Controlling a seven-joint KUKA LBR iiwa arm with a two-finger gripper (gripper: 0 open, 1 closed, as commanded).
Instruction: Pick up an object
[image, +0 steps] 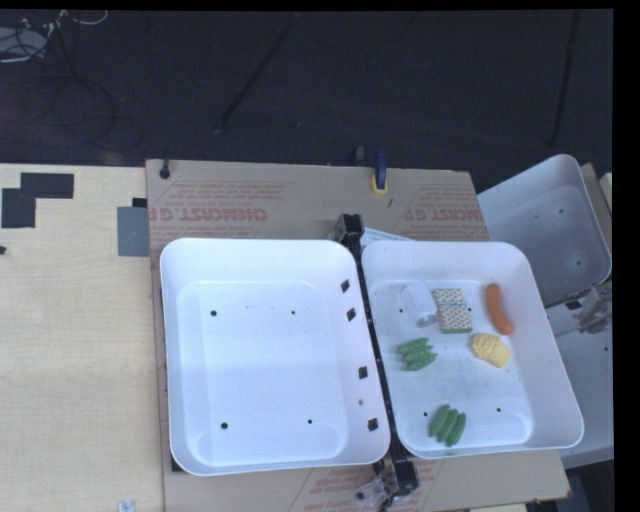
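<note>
The right bin holds several small items. An orange carrot-like piece lies near its far right side. A yellow corn-like piece sits just below it. A speckled square block rests beside a small white object. One green pod-like piece lies near the bin's middle, and another green piece sits near the front edge.
The left bin sits beside the right one on a cardboard sheet. A grey plate-like part and a metal fitting stand at the right. A blue-and-yellow clamp grips the cardboard's far edge.
</note>
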